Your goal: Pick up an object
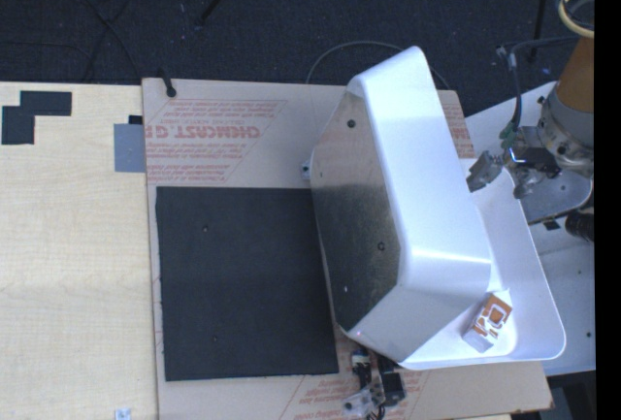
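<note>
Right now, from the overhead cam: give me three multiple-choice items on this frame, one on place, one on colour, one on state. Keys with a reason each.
1. Where does the small box lie?
A. on the black mat
B. near the lower corner of the right-hand bin
C. on the pale wooden bench top

2. What colours does the small box show?
A. orange and white
B. blue and yellow
C. plain green

3. How does the white bin at centre sit?
A. flat
B. tipped up on its side
C. upside down on the black mat

Keys: 1 B, it rests on the white floor of the right-hand bin by the rim. 2 A, orange patches on white faces. 3 B, its white wall faces up and its shaded inside faces left toward the black mat.
</note>
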Tool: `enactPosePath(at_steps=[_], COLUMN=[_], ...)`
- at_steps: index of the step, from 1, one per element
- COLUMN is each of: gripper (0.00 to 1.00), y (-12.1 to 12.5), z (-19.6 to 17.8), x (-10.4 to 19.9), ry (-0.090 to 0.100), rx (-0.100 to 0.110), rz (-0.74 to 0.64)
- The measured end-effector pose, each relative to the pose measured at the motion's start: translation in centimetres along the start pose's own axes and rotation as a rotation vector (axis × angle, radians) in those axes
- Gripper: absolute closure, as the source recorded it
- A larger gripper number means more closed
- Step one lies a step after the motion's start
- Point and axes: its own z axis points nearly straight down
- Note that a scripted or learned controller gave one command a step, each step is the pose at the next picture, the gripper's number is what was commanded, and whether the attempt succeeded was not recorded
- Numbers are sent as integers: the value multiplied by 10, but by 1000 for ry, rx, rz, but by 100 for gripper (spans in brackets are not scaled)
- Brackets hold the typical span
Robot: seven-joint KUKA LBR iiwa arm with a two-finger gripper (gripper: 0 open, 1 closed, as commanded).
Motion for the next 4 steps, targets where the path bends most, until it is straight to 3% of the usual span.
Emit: enactPosePath(at_steps=[1,4], gripper=[0,0], y=[2,-16], z=[-4,151], x=[0,7], ry=[-2,1], rx=[-8,-1], rz=[-1,0])
